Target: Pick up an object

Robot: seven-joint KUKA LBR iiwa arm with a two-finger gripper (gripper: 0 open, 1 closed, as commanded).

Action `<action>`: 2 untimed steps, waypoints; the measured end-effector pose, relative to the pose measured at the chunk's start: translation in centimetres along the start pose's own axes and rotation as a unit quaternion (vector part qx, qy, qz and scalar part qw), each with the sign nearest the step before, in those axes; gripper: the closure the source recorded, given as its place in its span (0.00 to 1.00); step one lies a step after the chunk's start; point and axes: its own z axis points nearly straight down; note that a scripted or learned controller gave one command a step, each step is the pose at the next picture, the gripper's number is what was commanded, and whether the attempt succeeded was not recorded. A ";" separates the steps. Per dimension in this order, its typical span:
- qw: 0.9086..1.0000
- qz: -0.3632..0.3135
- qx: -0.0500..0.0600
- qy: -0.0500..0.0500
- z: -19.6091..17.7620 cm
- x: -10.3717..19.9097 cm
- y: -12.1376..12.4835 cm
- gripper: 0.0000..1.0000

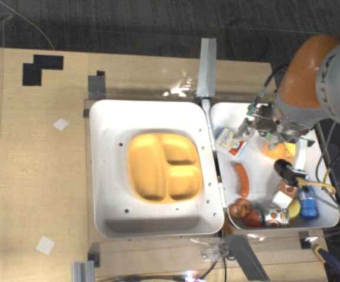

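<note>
Orange-red sausage [242, 180] lies lengthwise in right bin [258, 113]; jaws' state cannot be told.

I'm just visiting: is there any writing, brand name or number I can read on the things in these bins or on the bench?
None can be read.
Small carton in the right bin: printed blue and red, too blurred to read.
Can lying at that bin's near edge: a colourful label, too small to read.
Black blocks on the bench: plain shapes, not letters.
</note>
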 end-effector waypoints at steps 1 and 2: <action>0.999 -0.047 -0.004 -0.002 9.1 -5.0 7.0 0.00; 0.999 -0.036 -0.009 0.000 9.2 -6.1 6.2 0.00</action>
